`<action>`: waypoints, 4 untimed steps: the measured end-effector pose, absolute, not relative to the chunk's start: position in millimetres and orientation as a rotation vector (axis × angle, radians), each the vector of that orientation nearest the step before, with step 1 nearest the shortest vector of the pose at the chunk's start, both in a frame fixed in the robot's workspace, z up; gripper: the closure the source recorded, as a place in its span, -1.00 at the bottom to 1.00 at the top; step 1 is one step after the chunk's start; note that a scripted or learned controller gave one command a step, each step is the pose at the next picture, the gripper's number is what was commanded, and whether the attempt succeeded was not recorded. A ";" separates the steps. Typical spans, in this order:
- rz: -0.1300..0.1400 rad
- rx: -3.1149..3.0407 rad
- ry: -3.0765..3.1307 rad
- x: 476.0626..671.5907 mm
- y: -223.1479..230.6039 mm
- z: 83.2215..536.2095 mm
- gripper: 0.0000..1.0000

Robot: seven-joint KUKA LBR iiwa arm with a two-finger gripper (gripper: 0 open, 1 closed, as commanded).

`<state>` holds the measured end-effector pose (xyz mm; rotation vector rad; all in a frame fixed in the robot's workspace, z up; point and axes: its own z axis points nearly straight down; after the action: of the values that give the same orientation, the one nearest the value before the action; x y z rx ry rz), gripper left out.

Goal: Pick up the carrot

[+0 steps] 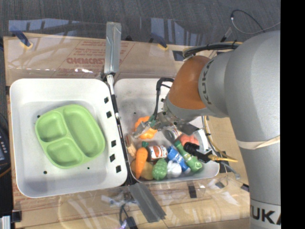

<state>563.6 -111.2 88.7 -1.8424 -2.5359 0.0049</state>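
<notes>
On the left, one white bin holds a single green three-compartment plate, while the second white bin beside it carries a heap of toy food at its near end. Among the heap lie one carrot near that bin's left wall, one small dark jar just beside it, and one green bottle further right. Over the heap the gripper sits low against an orange piece, but how far it is open I cannot tell.
</notes>
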 end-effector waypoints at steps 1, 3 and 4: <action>0.003 -1.961 -2.454 549.8 -182.1 90.5 -1.00; 0.004 -2.085 -2.344 636.7 -184.5 89.1 -1.00; 0.006 -2.253 -2.183 657.0 -116.5 133.1 -1.00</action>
<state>657.0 -116.5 133.1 -2.2526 -2.1828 0.0059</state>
